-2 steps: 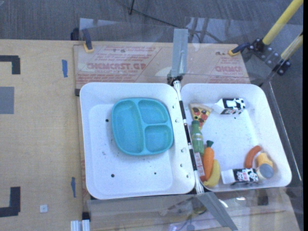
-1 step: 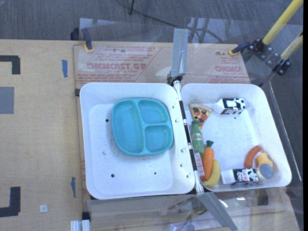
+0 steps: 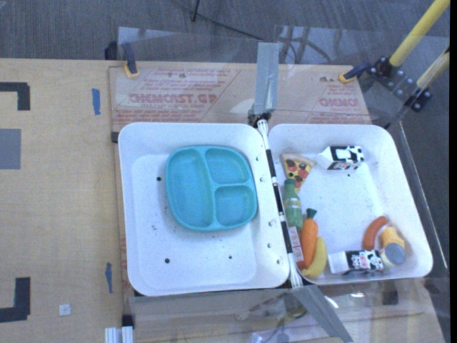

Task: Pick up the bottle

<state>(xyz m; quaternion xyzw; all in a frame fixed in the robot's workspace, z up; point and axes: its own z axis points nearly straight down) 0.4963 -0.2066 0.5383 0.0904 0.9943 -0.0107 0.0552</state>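
The green bottle (image 3: 292,201) lies along the left wall of the right bin (image 3: 407,191), between the pizza slice (image 3: 298,168) and the carrot (image 3: 308,239); gripper state cannot be determined

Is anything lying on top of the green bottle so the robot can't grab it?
Nothing lies on the green bottle; its top is bare. It is crowded, though: the bin's left wall is alongside it, the pizza slice sits above it and the carrot just below.

Lab: taped bench (image 3: 57,191), two white bins (image 3: 136,263).
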